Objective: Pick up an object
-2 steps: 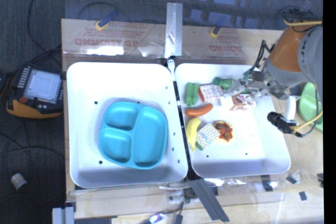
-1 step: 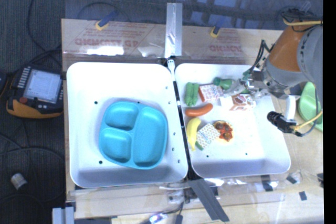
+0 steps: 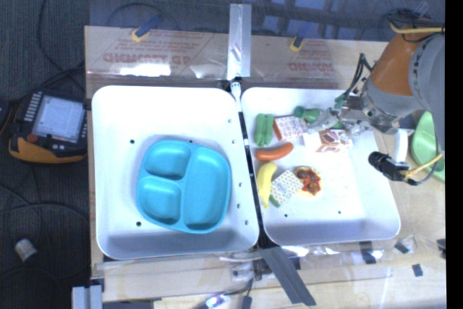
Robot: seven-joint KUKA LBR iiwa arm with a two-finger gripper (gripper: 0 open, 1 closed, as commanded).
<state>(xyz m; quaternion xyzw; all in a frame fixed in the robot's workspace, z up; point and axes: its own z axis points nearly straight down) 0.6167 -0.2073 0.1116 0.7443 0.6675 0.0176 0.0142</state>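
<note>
The right bin [image 3: 376,224] holds several toy foods. A green vegetable [image 3: 264,128] lies at its left wall, with a red and white packet [image 3: 289,127] beside it. A small green piece [image 3: 310,113] lies near the far wall. Below them are a red sausage [image 3: 275,152], a yellow banana [image 3: 266,181], a pale waffle-like piece [image 3: 285,187] and a pizza slice [image 3: 310,179]. My gripper [image 3: 350,119] hangs low at the bin's far right, just above and to the right of a red and white wrapper [image 3: 333,140]. Nothing shows between its fingers.
In the left bin [image 3: 116,112] a blue divided plate [image 3: 184,184] lies flat. A pale green thing [image 3: 427,137] sits outside the right bin's right wall. A handheld device [image 3: 51,128] rests on the floor at the left.
</note>
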